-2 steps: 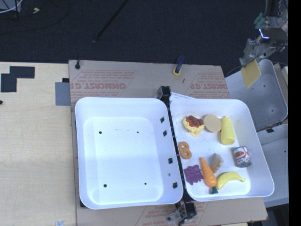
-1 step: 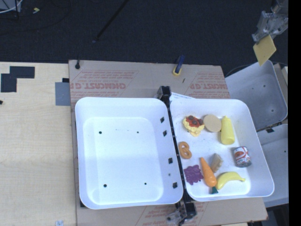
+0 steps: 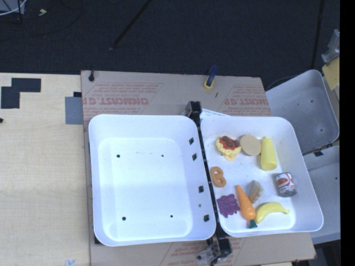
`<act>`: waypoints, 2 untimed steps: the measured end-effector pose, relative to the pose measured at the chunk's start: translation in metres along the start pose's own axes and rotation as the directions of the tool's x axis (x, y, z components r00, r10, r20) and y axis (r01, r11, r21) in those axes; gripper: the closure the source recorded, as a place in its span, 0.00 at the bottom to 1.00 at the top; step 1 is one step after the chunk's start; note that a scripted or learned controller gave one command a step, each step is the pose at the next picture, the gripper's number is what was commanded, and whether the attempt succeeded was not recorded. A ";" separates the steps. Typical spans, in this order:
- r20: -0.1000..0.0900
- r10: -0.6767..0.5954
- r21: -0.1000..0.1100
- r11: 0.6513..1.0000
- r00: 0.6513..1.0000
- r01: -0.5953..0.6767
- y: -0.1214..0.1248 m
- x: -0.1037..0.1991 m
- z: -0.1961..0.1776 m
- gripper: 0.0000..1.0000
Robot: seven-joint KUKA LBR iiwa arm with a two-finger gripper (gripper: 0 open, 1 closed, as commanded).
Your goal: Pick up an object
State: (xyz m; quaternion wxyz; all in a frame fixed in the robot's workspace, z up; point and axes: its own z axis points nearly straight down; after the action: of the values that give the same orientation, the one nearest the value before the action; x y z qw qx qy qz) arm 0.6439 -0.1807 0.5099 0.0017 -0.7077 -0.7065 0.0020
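Two shallow white bins of smooth moulded plastic with rounded corners sit side by side on a brown cardboard sheet (image 3: 144, 96) printed in red, which lies on the pale wood-grain surface (image 3: 39, 176). The left bin (image 3: 100, 148) has a flat floor with four small dark dots. Small black clips (image 3: 201, 189) run along the seam where the two bins meet.

All the objects to pick from lie in the right bin (image 3: 302, 154), and look like glossy toy food. Toward its far edge are a lumpy yellow piece with red topping (image 3: 228, 147), touching a flat tan disc (image 3: 250, 145), and just beside that a smooth yellow cylinder (image 3: 268, 154) lying on its side. Near the seam lies an orange pretzel (image 3: 218, 177), and below it a bumpy purple grape cluster (image 3: 227, 205). An orange carrot (image 3: 245, 201) tapers toward the middle of the bin, its green end pointing at the near edge. A tan wedge (image 3: 255, 190) touches the carrot. A curved yellow banana (image 3: 270, 210) lies by the near edge. A small can (image 3: 285, 184) with a red-and-white label sits by the right wall, apart from the rest.

Whether the gripper is spread or pressed together cannot be told, nor how the objects lie relative to it.

A blue-and-yellow clamp (image 3: 210, 77) grips the cardboard's far edge. The label on the can is too small to read. A grey metal plate (image 3: 305, 110) beyond the right bin is partly hidden by it.
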 end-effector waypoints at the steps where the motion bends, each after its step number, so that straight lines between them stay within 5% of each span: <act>1: 0.000 -0.004 -0.004 1.000 1.000 0.004 0.000 0.005 -0.028 1.00; 2: 0.001 -0.001 -0.003 1.000 1.000 0.001 0.000 -0.033 -0.027 1.00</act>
State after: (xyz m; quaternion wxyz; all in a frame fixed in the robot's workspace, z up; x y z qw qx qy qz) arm 0.6442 -0.2142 0.5370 0.0004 -0.7075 -0.7067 0.0013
